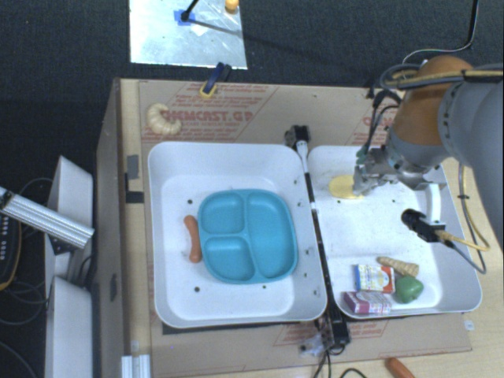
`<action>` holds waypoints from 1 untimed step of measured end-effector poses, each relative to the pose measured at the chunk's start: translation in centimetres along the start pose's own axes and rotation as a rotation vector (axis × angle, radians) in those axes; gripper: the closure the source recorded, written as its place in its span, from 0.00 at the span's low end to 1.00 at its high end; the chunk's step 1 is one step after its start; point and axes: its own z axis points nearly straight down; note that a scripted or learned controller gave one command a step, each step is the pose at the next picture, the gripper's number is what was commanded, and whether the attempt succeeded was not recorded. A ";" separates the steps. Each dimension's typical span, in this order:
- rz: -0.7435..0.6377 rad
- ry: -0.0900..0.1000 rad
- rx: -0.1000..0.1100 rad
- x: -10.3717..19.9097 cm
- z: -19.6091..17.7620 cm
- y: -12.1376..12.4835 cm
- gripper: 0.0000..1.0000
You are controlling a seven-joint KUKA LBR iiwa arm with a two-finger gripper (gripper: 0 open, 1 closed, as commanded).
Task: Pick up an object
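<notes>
tray blue | sausage orange-brown | disc pale yellow | bins white | pepper green

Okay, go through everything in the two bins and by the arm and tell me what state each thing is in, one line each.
Blue divided plastic tray: flat in the left bin, compartments bare.
Orange-brown sausage: lying beside the tray's left edge.
Flat pale yellow disc: in the right bin, under the gripper.
Green rounded toy: resting in the right bin's near corner.
Small printed cartons: lying flat beside the green toy.
Gripper: lowered at the disc.

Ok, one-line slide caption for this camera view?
Gripper lowered onto a flat yellow piece in the right bin; blue tray beside.
</notes>
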 end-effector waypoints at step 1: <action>0.000 0.000 0.000 0.5 -2.1 -4.6 1.00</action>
